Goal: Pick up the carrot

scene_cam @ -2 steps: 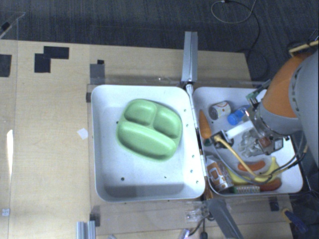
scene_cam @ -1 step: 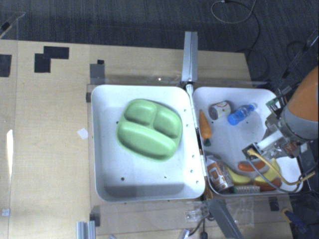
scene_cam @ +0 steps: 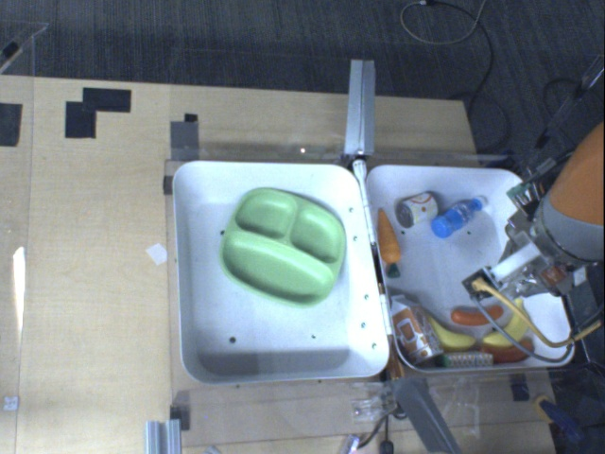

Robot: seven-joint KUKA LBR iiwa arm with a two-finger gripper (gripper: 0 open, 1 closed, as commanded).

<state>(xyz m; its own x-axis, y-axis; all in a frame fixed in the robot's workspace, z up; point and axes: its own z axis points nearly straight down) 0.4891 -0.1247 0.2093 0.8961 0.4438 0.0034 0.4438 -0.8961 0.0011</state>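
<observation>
At the left wall of the right bin: the carrot lies lengthwise along the wall, close against it, with bare white floor on its open side.
Gripper: at the far right of the same bin, well apart from the carrot; whether the pincer is spread or pressed together cannot be told from this angle, and nothing is seen held in it.
Arm: reaches in from the right, its orange band above the bin's right rim.
Neighbours: a can and a blue bottle lie near the bin's back, the can the closer of the two to the carrot's upper end; a banana and a sausage crowd the front, near the gripper.
Left bin: holds a green plate, no part of the job.
Stage, as judged: the approach has not been made; the whole width of the bin is yet to be crossed.
Risk one: the wall. A descent straight over the carrot could drive the pincer's wall-side half onto the rim rather than beside the carrot, so the close would miss or only nudge it.
Risk two: the taper. A grip near the thin end may slip off as the arm lifts.
Risk three: the wrong target. The sausage, orange-red and right beside the gripper, could be taken in the carrot's place.
</observation>
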